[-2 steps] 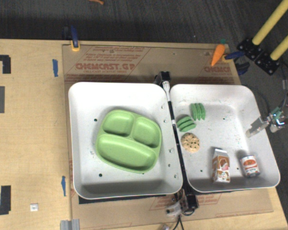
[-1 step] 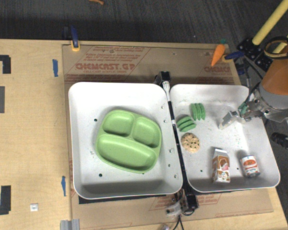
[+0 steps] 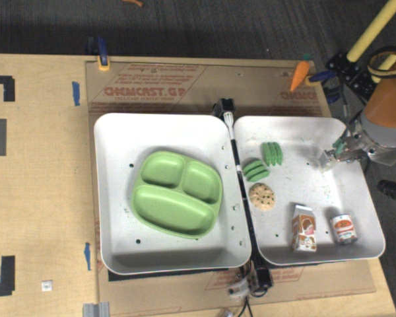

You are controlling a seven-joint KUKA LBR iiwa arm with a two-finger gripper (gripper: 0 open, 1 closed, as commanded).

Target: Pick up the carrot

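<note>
Pincer (image 3: 330, 156) hangs over the right bin's (image 3: 376, 243) far edge, can't tell if it's open or closed. Carrot (image 3: 299, 76) lies beyond it, outside the bin on the desk (image 3: 39, 177), so it's a reach.

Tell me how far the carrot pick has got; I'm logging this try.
Nothing looks done yet. The carrot lies on the cardboard behind the right bin, outside it. The gripper is low inside that bin near its far right corner, apart from the carrot. Reaching, grasping and lifting all remain.
</note>
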